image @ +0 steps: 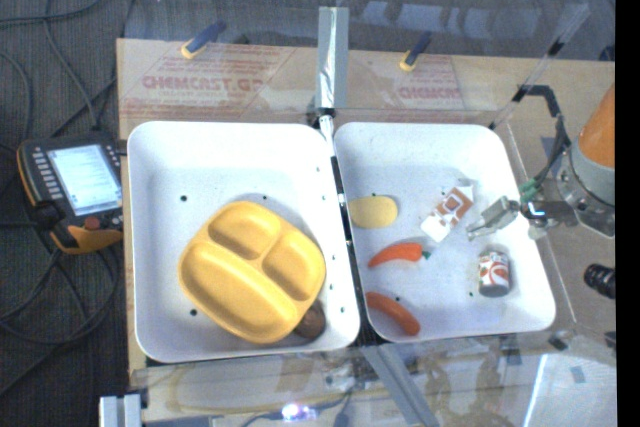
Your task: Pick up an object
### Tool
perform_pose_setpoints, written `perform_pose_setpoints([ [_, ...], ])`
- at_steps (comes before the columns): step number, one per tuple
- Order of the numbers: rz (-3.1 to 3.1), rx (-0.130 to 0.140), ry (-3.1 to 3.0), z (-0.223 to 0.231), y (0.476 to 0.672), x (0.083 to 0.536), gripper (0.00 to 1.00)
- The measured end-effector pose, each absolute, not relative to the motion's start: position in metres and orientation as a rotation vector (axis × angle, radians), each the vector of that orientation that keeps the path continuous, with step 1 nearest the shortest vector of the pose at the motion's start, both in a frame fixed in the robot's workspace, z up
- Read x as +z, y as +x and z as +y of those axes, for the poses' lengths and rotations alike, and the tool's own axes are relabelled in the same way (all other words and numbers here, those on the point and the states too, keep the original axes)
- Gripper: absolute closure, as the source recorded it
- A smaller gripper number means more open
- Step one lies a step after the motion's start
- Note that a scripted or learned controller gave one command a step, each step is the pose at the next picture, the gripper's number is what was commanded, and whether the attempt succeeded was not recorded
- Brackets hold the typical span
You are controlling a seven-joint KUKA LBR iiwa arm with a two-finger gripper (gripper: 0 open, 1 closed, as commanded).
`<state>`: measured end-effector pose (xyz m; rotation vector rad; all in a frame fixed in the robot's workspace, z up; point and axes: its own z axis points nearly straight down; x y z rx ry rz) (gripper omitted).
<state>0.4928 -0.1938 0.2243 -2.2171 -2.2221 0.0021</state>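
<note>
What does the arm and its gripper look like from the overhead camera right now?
At the right edge, an orange band sits above a grey wrist section. The gripper is small, silvery-grey metal, with slim fingers over the right white bin. A thin dark cable loops above the wrist.

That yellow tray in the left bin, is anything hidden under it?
A brownish object peeks out beneath the yellow tray at its lower right edge. The tray covers most of it, so what it is cannot be told.
</note>
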Motion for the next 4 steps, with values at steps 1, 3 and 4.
perform_pose_setpoints([
  [1,-2.358,-0.014,-2.071,-0.213,0.524,0.096,0.0],
  [3,-2.671,0.008,-1.666,-0.192,0.635,0.09,0.0],
  [4,-2.525,0.03,-1.86,-0.166,0.655,0.09,0.0],
])
